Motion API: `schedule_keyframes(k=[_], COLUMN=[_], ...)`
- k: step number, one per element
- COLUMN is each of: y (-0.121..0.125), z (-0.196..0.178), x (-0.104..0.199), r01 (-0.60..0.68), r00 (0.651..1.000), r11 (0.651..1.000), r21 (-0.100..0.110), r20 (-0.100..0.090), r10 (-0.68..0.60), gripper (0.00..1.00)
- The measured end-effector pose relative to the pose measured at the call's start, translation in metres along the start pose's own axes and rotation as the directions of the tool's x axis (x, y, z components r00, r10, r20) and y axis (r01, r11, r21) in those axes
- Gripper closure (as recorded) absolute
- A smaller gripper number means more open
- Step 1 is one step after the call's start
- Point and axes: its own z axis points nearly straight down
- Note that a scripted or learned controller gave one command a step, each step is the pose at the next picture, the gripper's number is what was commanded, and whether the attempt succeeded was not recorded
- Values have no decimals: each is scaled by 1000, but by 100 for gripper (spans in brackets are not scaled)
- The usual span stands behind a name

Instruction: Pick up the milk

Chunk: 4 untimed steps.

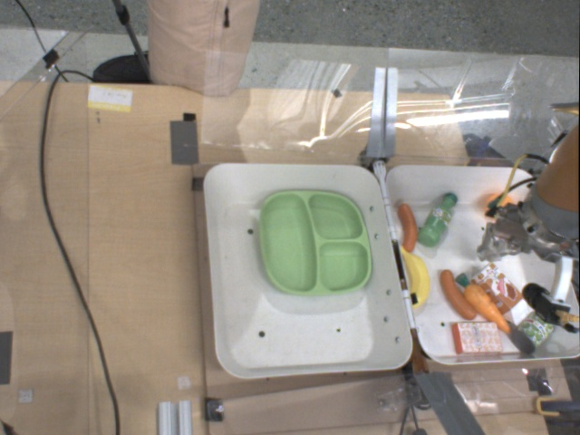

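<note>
The milk (497,285) looks like a small white carton with red print, lying tilted in the right bin (426,347) near its middle. A carrot (487,305) lies against its lower left side. The grey arm with its orange band comes in from the right. My gripper (509,241) hangs just above and behind the carton, over the bin's right half. Nothing can be made out in its grasp.
The right bin also holds a green bottle (437,220), two red sausages (408,227) (456,294), a banana (418,279), a red box (476,337) and a dark green-labelled item (536,326). A green divided plate (315,242) lies in the left bin (227,333).
</note>
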Motion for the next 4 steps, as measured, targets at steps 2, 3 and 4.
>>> schedule_keyframes(k=[2,3,4], y=[-73,-71,-71], z=[14,3,3], x=[7,6,6], r01=[-55,-56,-56], r00=[998,998,998], r11=[998,998,998], r21=[12,7,7], r20=[2,1,1], r10=[55,56,56], gripper=[0,100,0])
